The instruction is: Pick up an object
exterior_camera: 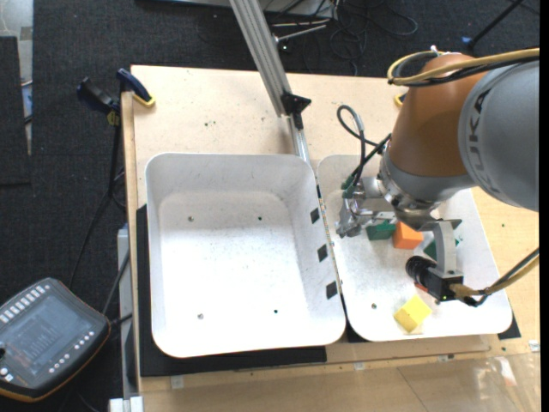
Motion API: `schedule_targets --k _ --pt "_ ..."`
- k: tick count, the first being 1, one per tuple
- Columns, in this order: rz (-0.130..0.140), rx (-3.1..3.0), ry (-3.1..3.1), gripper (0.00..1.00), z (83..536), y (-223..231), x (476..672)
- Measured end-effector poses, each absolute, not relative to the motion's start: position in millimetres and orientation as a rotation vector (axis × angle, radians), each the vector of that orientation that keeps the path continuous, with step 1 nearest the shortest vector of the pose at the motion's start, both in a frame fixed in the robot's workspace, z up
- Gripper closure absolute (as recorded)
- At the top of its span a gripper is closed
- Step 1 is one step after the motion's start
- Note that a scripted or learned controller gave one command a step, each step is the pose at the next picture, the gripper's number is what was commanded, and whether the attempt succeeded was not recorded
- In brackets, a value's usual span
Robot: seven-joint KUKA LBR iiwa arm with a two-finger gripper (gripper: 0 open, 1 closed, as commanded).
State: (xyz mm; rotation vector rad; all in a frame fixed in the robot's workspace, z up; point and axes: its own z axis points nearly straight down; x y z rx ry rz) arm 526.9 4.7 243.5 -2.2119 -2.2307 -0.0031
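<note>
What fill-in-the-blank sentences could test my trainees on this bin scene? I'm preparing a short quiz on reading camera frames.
1. The yellow block lies in the ____ bin as the camera sees it.
2. The block just under the arm's wrist, beside a green piece, is coloured ____.
3. The arm's band above the wrist is ____.

Missing words: right; orange; orange

1. The robot arm (506, 136) is a thick, rounded grey casing with a smooth, dull shine.
2. A broad orange band (429, 114) wraps the arm above the wrist.
3. At 12 o'clock of the band, a thin yellow cable (463, 63) loops across it.
4. At 9 o'clock, black cables (356, 136) curl off the wrist.
</note>
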Motion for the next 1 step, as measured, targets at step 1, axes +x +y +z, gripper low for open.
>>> schedule_targets --k 1 --pt "0.002 -2.210 -2.228 1.00 230.0 55.5 522.4"
